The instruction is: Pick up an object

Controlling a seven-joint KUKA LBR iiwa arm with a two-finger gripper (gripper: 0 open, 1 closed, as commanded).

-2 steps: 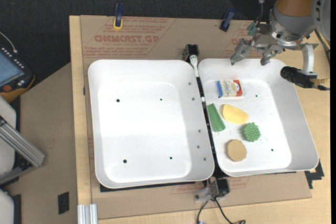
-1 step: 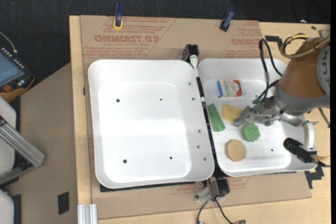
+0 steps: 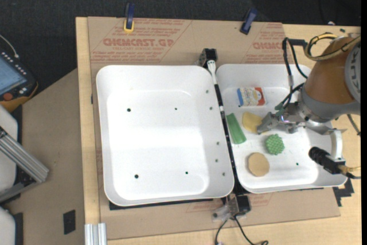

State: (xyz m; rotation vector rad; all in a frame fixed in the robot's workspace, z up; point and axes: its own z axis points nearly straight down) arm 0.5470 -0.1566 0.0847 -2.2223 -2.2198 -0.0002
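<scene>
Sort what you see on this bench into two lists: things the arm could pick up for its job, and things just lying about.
Belong to the job:
gripper
yellow block
green bumpy ball
tan round disc
green stick
small white packet
right bin holding them

Just lying about:
left bin
cardboard sheet
blue clamps

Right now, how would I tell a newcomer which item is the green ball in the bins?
Start at the right-hand bin, the one the arm reaches into. Near its middle, just below the gripper, lies the green ball. It is round and bumpy, unlike the long flat green stick to its left, the yellow lump above it and the tan disc below it.
</scene>
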